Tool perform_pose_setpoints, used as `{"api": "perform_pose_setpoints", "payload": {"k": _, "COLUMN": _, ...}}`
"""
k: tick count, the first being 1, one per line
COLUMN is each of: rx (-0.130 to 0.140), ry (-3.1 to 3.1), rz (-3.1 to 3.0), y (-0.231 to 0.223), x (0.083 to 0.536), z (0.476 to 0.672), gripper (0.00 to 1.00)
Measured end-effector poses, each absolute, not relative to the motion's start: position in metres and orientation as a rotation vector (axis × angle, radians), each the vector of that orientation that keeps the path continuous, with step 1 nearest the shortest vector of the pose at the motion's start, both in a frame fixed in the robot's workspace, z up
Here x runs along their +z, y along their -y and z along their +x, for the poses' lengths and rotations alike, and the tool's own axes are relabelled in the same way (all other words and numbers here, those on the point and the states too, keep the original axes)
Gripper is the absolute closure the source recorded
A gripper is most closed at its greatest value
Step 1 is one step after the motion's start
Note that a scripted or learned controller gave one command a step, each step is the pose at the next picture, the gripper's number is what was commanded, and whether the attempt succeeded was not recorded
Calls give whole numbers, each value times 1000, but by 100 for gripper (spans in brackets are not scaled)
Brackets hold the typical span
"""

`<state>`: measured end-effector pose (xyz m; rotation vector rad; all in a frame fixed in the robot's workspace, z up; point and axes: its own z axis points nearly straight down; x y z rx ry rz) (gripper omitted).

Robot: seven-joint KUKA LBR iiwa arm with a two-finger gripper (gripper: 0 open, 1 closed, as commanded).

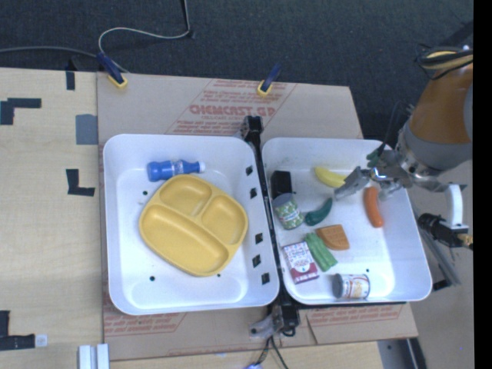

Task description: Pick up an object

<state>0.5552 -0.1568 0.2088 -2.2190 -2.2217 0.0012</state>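
A cardboard-covered bench is carrying two white bins; the gripper [367, 178] is hovering with fingers spread wide over the right bin [400, 279], near its far edge, beside the banana [330, 177] and carrot [373, 207]. The carrot, looking light, stiff and smooth, is inviting a mid-length pinch

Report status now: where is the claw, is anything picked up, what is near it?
Claw over right bin, beside banana. Nothing seen between its fingers. Carrot close by.

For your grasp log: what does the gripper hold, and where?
Nothing. The gripper hangs open over the right bin, beside the banana.
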Motion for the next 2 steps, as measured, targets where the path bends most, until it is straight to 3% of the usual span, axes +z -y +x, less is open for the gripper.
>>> {"api": "perform_pose_setpoints", "payload": {"k": 1, "rx": -1, "ry": 2224, "rz": -2224, "y": 188, "x": 103, "z": 573, "gripper": 0}}
{"api": "perform_pose_setpoints", "payload": {"k": 2, "rx": -3, "ry": 2226, "rz": -2226, "y": 179, "x": 90, "z": 579, "gripper": 0}}
